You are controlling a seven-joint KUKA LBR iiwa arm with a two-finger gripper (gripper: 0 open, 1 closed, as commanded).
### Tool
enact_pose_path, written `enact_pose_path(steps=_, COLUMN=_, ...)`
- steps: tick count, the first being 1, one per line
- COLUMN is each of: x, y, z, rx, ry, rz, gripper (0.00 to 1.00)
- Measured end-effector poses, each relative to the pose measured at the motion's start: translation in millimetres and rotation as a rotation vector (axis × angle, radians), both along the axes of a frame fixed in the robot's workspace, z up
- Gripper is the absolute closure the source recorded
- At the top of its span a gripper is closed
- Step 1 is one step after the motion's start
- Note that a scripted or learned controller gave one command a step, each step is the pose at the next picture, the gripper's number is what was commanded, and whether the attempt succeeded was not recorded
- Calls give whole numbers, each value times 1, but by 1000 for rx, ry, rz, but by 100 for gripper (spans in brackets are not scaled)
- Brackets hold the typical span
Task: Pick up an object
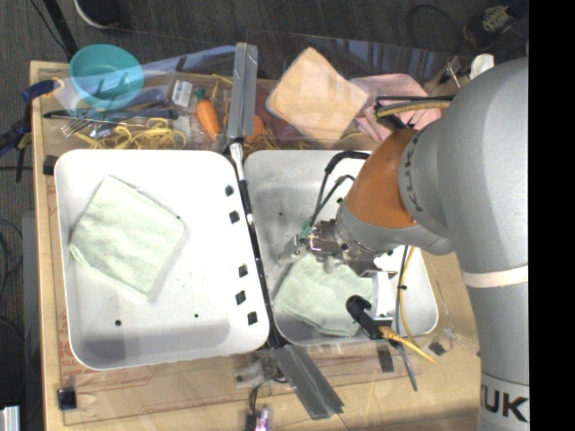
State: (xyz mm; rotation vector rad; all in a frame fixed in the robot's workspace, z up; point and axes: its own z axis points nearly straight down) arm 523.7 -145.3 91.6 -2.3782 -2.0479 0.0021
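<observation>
Cloth (316,296) lies at six o'clock in the right bin (269,187), just below my gripper (314,241). I cannot tell how my jaws stand. It looks soft, light and floppy; I would pinch a raised fold.

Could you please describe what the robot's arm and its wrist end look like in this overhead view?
The arm is bulky, rounded and light grey, with a wide orange band above the wrist. Black KUKA lettering marks its lower part. Thin black cables loop from the wrist towards the metallic gripper, and a yellow cable runs beside it.
</observation>
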Motion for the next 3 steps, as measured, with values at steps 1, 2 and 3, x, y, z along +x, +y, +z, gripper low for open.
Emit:
enact_pose_path(steps=1, x=50, y=-5, z=0, rx=-1, ry=0, rz=-78, gripper=0)
enact_pose_path(steps=2, x=50, y=-4, z=10, rx=1, ry=4, rz=-72, gripper=100)
enact_pose_path(steps=3, x=96, y=44, z=101, rx=-1, ry=1, rz=-147, gripper=100)
